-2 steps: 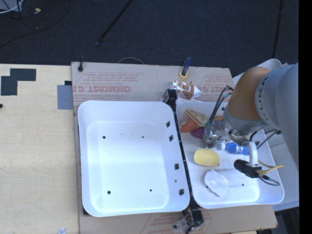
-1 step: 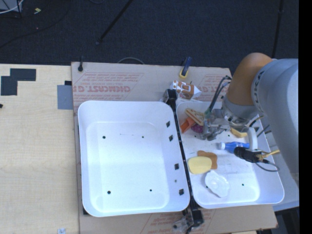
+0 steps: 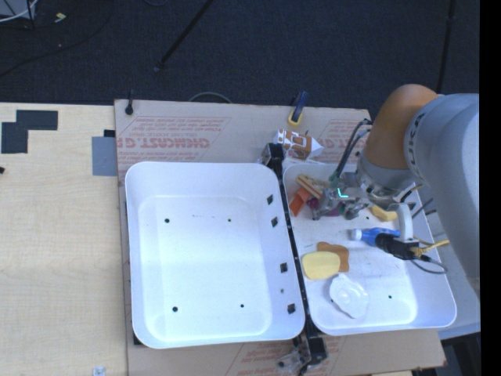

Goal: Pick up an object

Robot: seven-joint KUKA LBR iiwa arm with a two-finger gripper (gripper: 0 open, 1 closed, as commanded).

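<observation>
Tool sat low in right bin amid wooden sticks and orange piece (finger state indiscernible). Yellow disc, white lump, blue tube lay nearby.

Bins smooth glossy white plastic; bench pale matt wood; arm smooth grey.

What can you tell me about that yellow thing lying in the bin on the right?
The yellow object is a flat, rounded slab, smooth and matte, perhaps foam or plastic. It lies flat on the floor of the right bin, near the bin's left wall. A smaller flat brown piece touches or overlaps its upper right edge, and a white crumpled-looking item lies just below it.
</observation>
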